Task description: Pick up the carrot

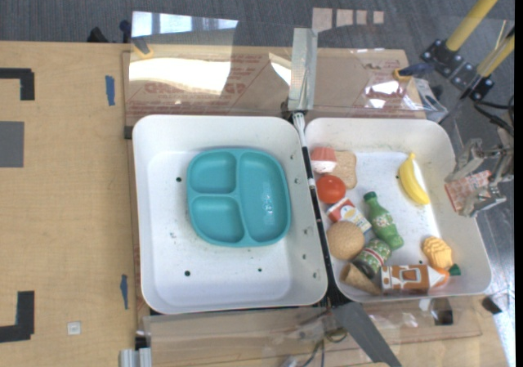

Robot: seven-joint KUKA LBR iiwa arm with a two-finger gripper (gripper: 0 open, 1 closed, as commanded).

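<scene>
Brown board covers the counter (65,218), where two shallow white bins sit side by side, the left bin (155,218) holding a teal divided plate (239,196) at its middle. The right bin (384,165) holds a crowd of toy food: a banana (413,180) near its far right side, a green bottle (382,220) at centre, a bun (346,239) and a red tomato (331,189) along its left wall. The carrot (437,252), orange with a green tip, lies in that bin's near right corner, just beside an orange carton (413,277).
</scene>
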